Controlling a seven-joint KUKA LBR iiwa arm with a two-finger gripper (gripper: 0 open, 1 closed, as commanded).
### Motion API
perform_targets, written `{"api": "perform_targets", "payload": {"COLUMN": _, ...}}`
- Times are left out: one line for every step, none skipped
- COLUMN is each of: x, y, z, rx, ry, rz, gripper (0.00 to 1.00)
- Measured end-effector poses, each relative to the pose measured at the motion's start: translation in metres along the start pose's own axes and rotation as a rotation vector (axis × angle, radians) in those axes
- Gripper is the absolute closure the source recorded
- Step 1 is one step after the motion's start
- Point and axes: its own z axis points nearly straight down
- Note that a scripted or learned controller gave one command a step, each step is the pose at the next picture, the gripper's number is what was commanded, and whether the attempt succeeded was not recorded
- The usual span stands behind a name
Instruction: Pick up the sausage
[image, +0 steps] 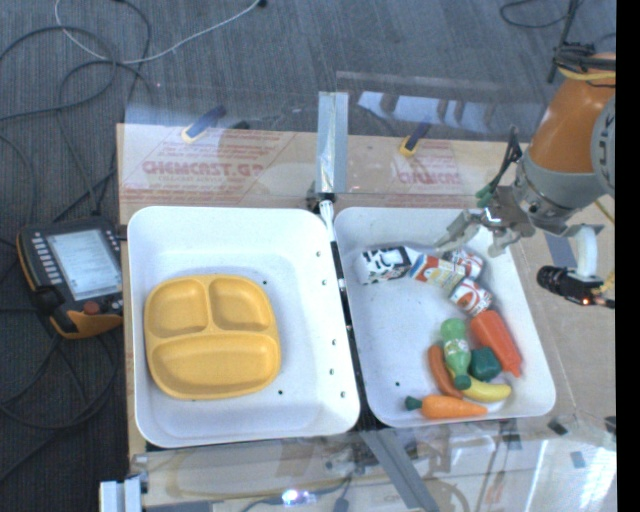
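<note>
Pincer (478, 232) open, fingers spread, empty, hovering over right bin (385, 340) far edge, just above small cans (452, 268); sausage (438, 370) well apart.

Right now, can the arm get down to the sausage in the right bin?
Probably yes, but it looks tight. The sausage lies uncovered from above; green vegetables crowd its right side and a carrot lies just past its lower end, so the jaws may nudge them.

The arm (575, 140) is showing a rounded orange band above a grey wrist section, and the tool (478, 228) is showing pale metal fingers with small green and dark fittings
</note>
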Motion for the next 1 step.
{"api": "perform_targets", "payload": {"x": -0.0039, "y": -0.0909, "z": 0.0828, "rx": 0.000, "ry": 0.001, "rz": -0.158, "gripper": 0.00}}
